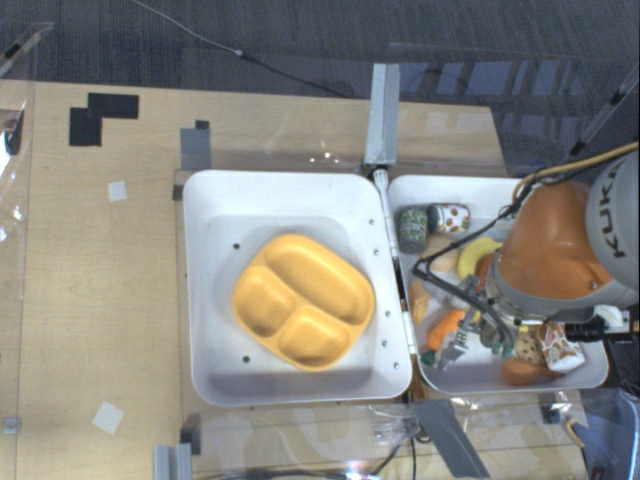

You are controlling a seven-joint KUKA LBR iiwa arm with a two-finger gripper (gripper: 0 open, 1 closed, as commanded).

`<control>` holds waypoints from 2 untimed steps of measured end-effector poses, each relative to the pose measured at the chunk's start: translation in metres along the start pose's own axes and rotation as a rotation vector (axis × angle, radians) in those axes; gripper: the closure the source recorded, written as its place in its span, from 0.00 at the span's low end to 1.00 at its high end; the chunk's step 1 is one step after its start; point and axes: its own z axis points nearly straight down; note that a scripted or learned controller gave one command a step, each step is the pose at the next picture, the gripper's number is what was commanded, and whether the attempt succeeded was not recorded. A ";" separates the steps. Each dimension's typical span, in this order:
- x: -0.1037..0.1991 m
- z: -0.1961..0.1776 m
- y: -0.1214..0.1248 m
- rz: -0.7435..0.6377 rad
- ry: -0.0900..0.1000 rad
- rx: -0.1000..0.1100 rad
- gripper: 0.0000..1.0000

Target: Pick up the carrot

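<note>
The carrot, a short orange piece, lies tilted in the left part of the right bin, near its front. My gripper hangs low over the bin, just right of the carrot and touching or almost touching it. The arm's orange band sits above and hides the bin's middle. Whether the carrot is held is not visible from this angle.
The left bin holds a yellow divided plate. In the right bin lie a dark green can, a red and white can, a banana, a brown item and a red-white packet.
</note>
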 end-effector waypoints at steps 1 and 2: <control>0.000 0.000 -0.001 0.079 0.000 -0.001 0.00; -0.019 0.000 0.010 -0.221 -0.001 -0.002 0.00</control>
